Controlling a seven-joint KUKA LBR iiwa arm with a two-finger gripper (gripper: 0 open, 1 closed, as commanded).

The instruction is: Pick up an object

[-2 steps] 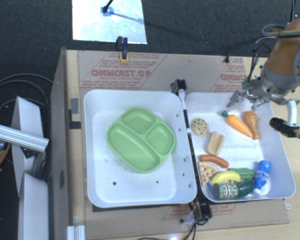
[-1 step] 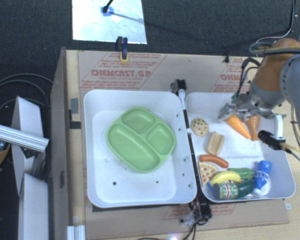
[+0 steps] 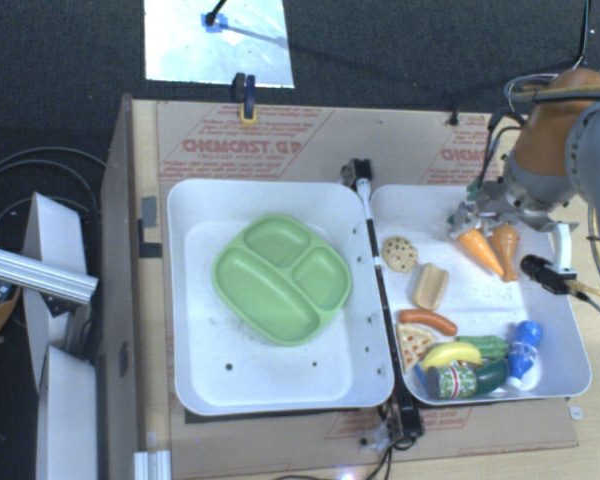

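Nearest the lens a labelled jar (image 3: pixel 458 381) is seen in the right bin (image 3: pixel 480 303), where the gripper (image 3: pixel 478 216), whether apart or together cannot be told, is set against two carrots (image 3: pixel 480 251), a cookie (image 3: pixel 399 254) lying farther left.

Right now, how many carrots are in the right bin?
2. Both carrots lie side by side near the right bin's far edge, just under the gripper: one to the left, the other to the right. Others could be hidden in the near-corner pile.
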